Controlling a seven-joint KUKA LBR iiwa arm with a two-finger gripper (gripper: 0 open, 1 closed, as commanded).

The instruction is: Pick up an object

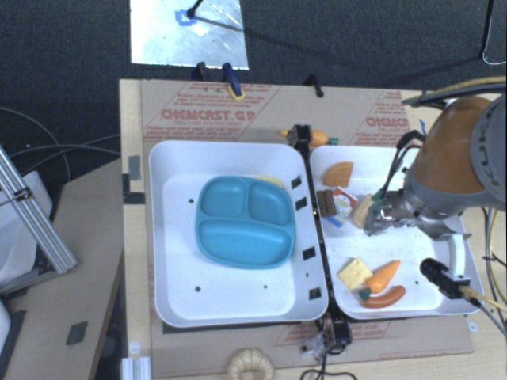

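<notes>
Over the right bin [455, 303] we see the arm's hand [379, 217] lowered near the bin's middle, beside a tan block [363, 210] and a small wrapped item [341, 204]; we cannot tell its opening or any hold. Nearby lie an orange wedge [339, 173], yellow cheese piece [354, 273], carrot [383, 275] and sausage [385, 295], while the left bin [170, 236] carries a blue divided plate [244, 220].

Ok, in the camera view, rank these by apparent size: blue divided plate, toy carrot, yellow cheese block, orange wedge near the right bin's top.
1. Blue divided plate, clearly largest.
2. Toy carrot.
3. Orange wedge and yellow cheese block: too alike to separate.
</notes>
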